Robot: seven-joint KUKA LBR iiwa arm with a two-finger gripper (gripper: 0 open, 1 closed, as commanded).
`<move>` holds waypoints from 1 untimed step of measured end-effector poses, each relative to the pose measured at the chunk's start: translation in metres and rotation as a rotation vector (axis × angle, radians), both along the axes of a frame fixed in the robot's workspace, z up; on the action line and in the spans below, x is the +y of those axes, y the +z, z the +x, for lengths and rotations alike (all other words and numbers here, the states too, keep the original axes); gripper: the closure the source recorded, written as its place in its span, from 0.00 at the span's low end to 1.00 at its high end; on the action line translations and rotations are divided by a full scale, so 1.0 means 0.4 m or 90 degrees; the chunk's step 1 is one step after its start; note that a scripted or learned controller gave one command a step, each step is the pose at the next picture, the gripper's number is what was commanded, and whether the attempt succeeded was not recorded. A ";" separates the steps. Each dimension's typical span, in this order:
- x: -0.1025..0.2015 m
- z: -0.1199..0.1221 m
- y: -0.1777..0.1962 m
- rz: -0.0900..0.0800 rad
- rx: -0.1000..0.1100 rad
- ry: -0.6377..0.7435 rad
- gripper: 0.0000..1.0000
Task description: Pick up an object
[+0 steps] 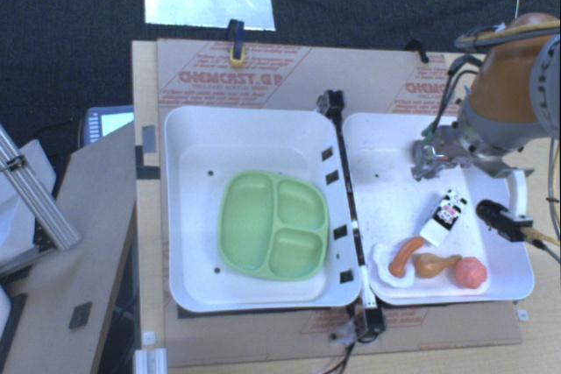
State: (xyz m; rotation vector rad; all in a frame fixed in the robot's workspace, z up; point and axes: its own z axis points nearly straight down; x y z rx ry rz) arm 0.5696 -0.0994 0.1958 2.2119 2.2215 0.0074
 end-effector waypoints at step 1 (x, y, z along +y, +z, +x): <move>0.005 0.011 0.110 0.000 0.001 0.000 1.00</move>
